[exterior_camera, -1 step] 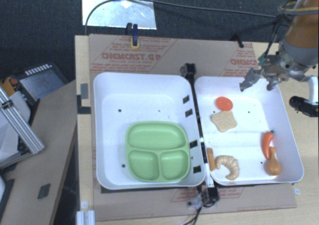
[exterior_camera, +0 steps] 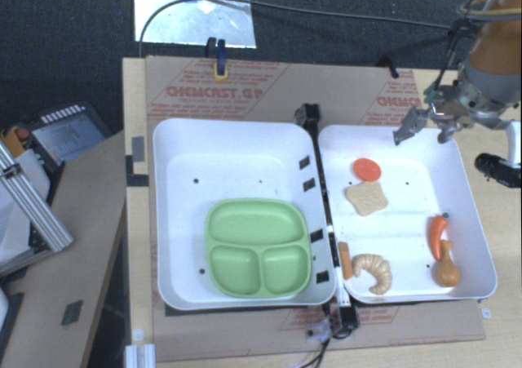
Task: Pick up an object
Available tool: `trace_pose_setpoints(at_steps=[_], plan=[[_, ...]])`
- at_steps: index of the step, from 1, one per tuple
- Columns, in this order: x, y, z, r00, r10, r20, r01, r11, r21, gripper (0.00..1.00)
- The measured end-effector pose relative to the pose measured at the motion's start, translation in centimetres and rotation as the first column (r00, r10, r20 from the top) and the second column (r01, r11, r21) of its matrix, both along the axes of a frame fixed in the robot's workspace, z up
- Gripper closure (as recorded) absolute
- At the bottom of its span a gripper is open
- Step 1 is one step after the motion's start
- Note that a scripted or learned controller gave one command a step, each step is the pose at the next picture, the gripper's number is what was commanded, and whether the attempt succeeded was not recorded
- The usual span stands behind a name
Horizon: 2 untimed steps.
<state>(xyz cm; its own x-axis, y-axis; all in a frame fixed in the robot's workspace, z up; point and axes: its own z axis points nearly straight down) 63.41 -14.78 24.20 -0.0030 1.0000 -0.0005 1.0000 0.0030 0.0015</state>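
The gripper [exterior_camera: 424,126] hangs above the far edge of the right bin [exterior_camera: 469,195], its two dark fingers [exterior_camera: 405,131] spread apart with nothing between them. Up behind it, the grey wrist and orange band of the arm [exterior_camera: 493,48] come in from the right.

Below the gripper, inside that bin, there's a red tomato slice [exterior_camera: 366,169] and, just beside it toward the near side, a pale slice of bread [exterior_camera: 366,197]; whether the two touch is hard to tell. Over by the right wall sits a carrot [exterior_camera: 438,232], with a brown pear-shaped piece [exterior_camera: 446,268] right against its near end. Along the near wall lies a croissant [exterior_camera: 373,271], and a small sausage [exterior_camera: 344,259] hugs the left wall next to it.

Across the divide, the left bin [exterior_camera: 188,154] carries a green divided plate [exterior_camera: 257,246] in its near half. Both bins rest on a cardboard sheet [exterior_camera: 269,85].
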Motion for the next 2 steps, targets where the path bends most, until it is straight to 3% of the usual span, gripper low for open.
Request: trace_pose_setpoints(at_steps=[2], plan=[[1.7, 0.9, -9.8, 1.0, 0.003, 0.0, -0.003, 1.0, 0.0, 0.0]])
